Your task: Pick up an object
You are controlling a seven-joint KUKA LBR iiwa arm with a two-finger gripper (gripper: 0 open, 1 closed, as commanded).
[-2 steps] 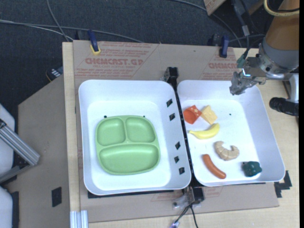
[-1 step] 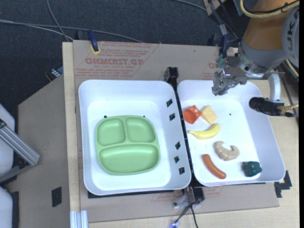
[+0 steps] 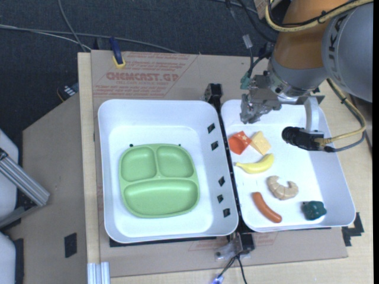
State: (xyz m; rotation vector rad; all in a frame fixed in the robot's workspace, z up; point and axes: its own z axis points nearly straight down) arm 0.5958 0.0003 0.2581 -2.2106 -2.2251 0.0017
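Nearest cam, bottom edge: small metal clamp w/ wires (image 3: 232, 254) at the seam where the two bins meet.

Left to right:

1. Left bin (image 3: 112, 158): white, shallow. Holds a green divided plate (image 3: 159, 179), three compartments, lying flat, roughly centred. Row of black clips (image 3: 217, 164) runs down the divider between the bins.

2. Right bin (image 3: 331, 176): white, shallow. Contents:
- red wedge-shaped piece (image 3: 238, 142), near the bin's left wall, touching the yellow cheese-like block (image 3: 260, 142) on its right.
- toy banana (image 3: 256, 165), just below those two, lying flat, curved.
- toy sausage (image 3: 266, 207), red-orange, lower left of bin, angled.
- tan croissant-like piece (image 3: 282, 187), between banana and sausage, to their right.
- dark green lump (image 3: 313, 209), broccoli-like, at the lower right corner, well apart from the rest.

3. Gripper (image 3: 252, 112): over the bin's upper left part, just above the red wedge and yellow block. Fingers point down; nothing seen between them, no contact w/ any item visible. Jaw opening: cannot tell, metal parts blur together at this angle.

4. Arm: orange band (image 3: 305, 22) and grey body at top right; black cylinder w/ cable (image 3: 302, 137) hangs off the wrist above the bin's right half.

Bench: cardboard sheet (image 3: 142, 76) w/ red print under the bins.
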